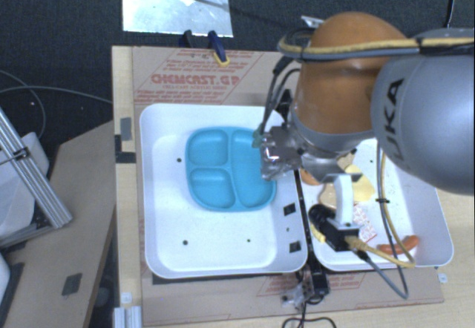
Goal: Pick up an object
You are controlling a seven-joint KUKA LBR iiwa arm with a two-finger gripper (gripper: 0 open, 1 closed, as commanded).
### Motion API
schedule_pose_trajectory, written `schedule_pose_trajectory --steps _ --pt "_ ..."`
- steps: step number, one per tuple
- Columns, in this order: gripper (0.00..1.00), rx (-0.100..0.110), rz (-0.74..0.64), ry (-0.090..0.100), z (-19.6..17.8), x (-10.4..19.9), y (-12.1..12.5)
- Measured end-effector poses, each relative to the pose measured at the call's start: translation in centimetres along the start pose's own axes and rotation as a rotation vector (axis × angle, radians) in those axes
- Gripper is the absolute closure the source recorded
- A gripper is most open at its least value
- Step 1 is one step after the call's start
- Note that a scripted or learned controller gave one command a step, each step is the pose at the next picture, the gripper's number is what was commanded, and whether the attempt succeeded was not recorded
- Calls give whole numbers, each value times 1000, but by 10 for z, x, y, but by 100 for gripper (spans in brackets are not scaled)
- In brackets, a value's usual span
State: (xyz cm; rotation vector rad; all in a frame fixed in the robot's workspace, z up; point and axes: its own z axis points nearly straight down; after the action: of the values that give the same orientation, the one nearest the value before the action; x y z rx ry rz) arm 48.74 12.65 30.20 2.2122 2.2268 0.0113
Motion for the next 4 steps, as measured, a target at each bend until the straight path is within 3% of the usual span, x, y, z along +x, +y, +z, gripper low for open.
schedule_pose_trajectory --steps 1,2,3,4 --pt "100 -5 10 -3 -74 -52 29" --pt "100 12 -4 -2 -11 18 18" --pt "100 12 7 -5 69 8 34" --pt "100 4 1 -1 28 24 14"
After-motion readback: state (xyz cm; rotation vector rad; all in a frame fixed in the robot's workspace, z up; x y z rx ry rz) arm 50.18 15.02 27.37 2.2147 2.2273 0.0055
